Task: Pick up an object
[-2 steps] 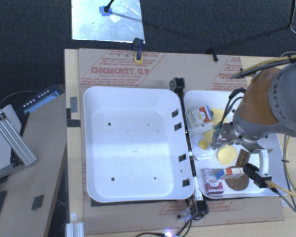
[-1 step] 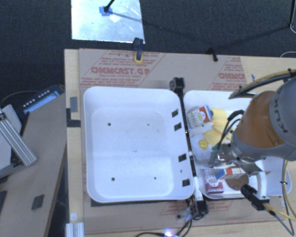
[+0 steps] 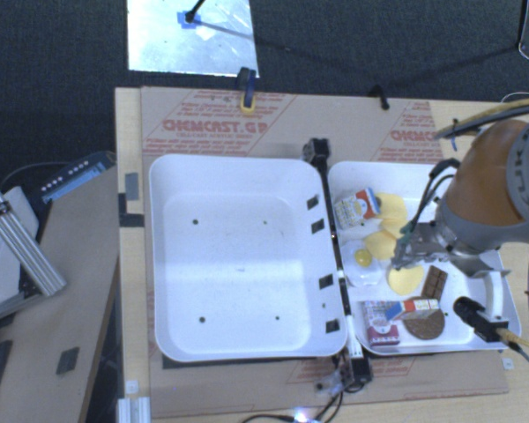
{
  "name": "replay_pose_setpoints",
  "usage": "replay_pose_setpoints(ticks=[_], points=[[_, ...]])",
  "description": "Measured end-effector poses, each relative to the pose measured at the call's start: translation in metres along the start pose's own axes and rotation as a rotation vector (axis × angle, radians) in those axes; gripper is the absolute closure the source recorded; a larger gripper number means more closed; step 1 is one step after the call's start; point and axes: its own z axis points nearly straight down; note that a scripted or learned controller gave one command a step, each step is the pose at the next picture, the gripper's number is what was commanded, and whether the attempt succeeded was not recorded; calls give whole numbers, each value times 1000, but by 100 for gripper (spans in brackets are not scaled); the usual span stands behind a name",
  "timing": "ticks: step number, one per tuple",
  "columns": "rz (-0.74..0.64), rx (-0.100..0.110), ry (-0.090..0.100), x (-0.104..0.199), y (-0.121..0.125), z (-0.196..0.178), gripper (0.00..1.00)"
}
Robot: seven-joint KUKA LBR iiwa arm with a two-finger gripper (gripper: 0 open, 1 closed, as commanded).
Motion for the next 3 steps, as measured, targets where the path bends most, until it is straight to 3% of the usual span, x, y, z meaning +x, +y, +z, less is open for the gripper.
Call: replay_pose_setpoints(ticks=[1, 2, 3], points=[[2, 10, 4, 18, -32, 21, 100], [0, 5, 1, 14, 4, 60, 100], [5, 9, 2, 6, -32, 59, 100]])
